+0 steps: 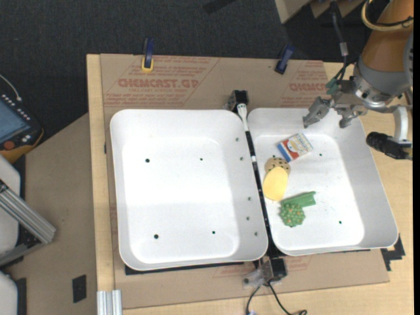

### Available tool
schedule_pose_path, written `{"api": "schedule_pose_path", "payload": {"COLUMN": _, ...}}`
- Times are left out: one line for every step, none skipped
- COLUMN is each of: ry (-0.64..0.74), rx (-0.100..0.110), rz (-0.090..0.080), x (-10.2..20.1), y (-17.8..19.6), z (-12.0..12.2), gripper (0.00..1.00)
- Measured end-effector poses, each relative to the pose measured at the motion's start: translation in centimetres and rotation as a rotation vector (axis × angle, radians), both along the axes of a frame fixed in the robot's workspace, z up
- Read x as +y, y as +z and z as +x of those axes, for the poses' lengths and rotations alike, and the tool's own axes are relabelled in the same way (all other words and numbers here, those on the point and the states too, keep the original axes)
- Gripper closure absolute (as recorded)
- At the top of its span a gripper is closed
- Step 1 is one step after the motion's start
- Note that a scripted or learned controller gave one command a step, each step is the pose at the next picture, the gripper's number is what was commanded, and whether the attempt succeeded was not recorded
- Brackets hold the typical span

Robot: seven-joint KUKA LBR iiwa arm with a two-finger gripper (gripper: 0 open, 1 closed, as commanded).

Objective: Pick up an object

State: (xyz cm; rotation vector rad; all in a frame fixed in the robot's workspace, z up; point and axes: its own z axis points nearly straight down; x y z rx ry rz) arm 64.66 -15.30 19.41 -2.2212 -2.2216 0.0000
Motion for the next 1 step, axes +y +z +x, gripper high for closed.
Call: {"api": "schedule_pose_path", "payload": {"ry": 0.004, "rx": 0.003, "rz": -0.002, "x": 5.91, "y": -10.66, "z": -2.81, "gripper": 0.00}}
